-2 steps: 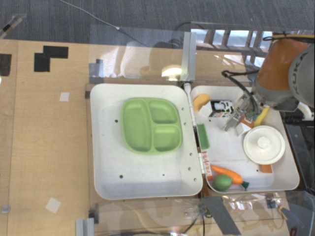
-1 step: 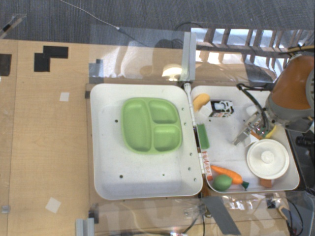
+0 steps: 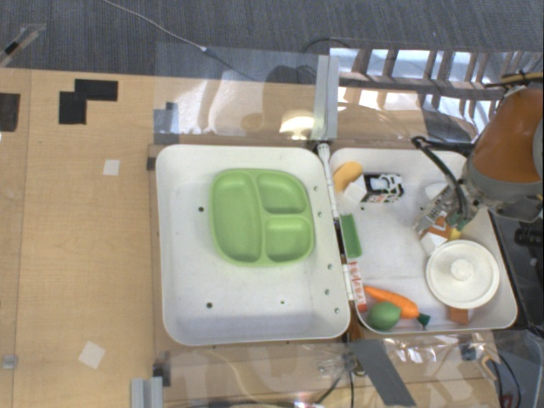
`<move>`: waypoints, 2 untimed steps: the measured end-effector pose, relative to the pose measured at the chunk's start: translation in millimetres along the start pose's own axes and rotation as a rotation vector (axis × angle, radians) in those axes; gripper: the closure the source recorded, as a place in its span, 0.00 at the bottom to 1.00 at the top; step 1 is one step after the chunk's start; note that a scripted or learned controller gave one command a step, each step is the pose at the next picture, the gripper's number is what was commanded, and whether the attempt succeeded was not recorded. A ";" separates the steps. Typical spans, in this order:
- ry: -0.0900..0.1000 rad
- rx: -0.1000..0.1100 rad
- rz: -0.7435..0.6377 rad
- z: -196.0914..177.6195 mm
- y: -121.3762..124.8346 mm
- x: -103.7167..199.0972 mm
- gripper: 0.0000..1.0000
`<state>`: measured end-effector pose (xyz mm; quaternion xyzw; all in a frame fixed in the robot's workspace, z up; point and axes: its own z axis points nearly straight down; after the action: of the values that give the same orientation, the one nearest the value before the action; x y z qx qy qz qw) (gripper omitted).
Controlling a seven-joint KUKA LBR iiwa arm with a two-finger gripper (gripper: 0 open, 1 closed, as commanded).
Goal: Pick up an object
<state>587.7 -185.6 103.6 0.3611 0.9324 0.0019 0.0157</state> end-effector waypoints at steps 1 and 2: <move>0.016 0.011 0.317 -129.2 32.0 14.7 1.00; 0.021 0.011 0.040 -3.2 -43.1 71.8 1.00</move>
<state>505.6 -169.1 104.2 0.3798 0.9250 0.0007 0.0038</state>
